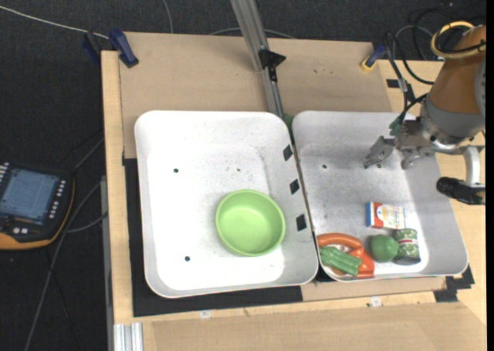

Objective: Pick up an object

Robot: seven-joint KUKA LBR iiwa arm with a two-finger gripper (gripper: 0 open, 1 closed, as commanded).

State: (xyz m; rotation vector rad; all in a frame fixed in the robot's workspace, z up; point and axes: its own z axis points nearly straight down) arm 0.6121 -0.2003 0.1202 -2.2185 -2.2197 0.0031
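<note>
My gripper (392, 156) hangs over the upper right part of the right bin (340, 141), its fingers spread open with nothing between them. Below it, near the bin's front edge, lie a small white box with red and blue print (385, 215), a green ball (382, 247), a small printed can (407, 245) and an orange and green toy (342, 256). A light green bowl (249, 222) sits upright in the left bin (177, 149), toward its front right.
A metal pole (251, 21) slants up from between the bins at the back. Blue clamps (122, 47) hold the brown board's far corners. A handheld pendant (31, 203) lies on the floor at the left.
</note>
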